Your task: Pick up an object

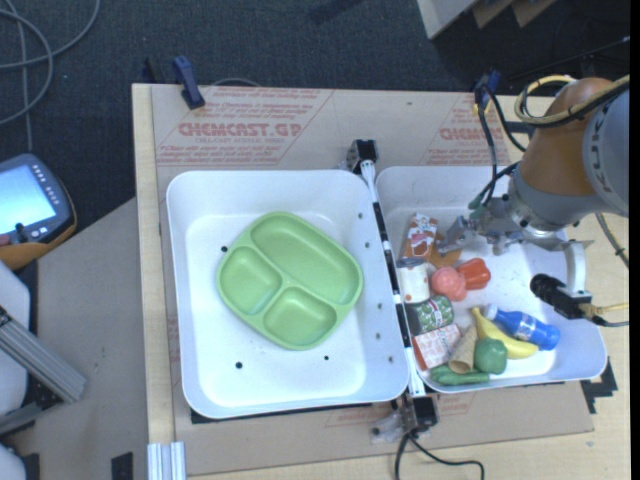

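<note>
While I log this station, the surface [250,118] carries two shallow white plastic bins. Left bin [200,368]: one matte green divided plate [290,280], three rounded compartments. Right bin [590,360]: a heap of small toy foods, including a glossy red piece [474,273], pink rounded piece [449,284], yellow banana [505,338], blue bottle [527,327], green pepper shape [490,356] and printed packets [422,238]. My tool [472,230] sits low over the heap's upper edge, just beside the red piece; its state I cannot tell.
</note>
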`<state>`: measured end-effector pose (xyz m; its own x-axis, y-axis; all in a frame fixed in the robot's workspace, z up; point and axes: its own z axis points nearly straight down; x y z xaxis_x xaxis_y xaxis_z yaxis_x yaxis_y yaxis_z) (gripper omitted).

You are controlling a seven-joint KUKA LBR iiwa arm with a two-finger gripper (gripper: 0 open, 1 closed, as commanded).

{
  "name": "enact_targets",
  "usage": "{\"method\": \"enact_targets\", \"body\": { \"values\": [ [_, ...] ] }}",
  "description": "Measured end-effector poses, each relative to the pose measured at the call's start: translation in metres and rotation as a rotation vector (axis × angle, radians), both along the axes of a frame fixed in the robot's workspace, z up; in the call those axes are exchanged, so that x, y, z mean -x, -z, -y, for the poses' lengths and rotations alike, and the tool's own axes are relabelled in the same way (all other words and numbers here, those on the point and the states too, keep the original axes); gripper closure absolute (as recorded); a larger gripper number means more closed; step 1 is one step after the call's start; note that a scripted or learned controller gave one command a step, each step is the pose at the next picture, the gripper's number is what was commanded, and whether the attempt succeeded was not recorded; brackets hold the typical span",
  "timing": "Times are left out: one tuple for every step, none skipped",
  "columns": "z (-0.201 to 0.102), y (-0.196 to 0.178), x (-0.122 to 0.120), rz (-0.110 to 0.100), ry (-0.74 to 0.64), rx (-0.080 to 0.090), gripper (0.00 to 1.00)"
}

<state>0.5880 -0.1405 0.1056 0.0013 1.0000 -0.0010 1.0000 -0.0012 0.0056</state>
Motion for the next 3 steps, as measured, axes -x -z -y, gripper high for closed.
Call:
{"method": "enact_targets", "body": {
  "values": [
    [0.003, 0.023, 0.031, -0.011, 0.001, -0.003, 0.0],
    [0.003, 0.009, 0.028, -0.002, 0.0, 0.0, 1.0],
    [-0.058, -0.084, 0.073, -0.002, -0.006, -0.003, 1.0]
  ]
}}
